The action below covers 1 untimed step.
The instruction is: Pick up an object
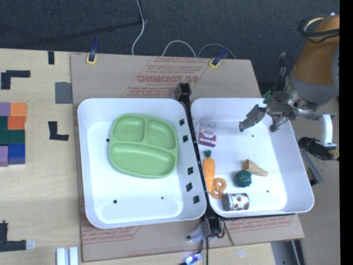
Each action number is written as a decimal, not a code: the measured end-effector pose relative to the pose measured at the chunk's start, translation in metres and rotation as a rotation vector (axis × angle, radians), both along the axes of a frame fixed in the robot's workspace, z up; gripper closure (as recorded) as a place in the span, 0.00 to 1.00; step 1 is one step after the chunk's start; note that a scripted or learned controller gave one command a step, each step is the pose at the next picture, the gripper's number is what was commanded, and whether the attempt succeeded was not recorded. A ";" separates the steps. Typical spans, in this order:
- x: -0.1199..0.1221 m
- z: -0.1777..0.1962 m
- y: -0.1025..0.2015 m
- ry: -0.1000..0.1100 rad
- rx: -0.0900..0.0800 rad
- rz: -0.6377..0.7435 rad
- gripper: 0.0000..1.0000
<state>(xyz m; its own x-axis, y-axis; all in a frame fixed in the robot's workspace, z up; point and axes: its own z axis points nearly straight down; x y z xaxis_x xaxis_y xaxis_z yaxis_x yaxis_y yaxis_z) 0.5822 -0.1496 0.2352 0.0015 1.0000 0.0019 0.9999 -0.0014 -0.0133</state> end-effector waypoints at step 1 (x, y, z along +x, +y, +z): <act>0.002 0.007 0.000 -0.012 -0.002 0.003 0.00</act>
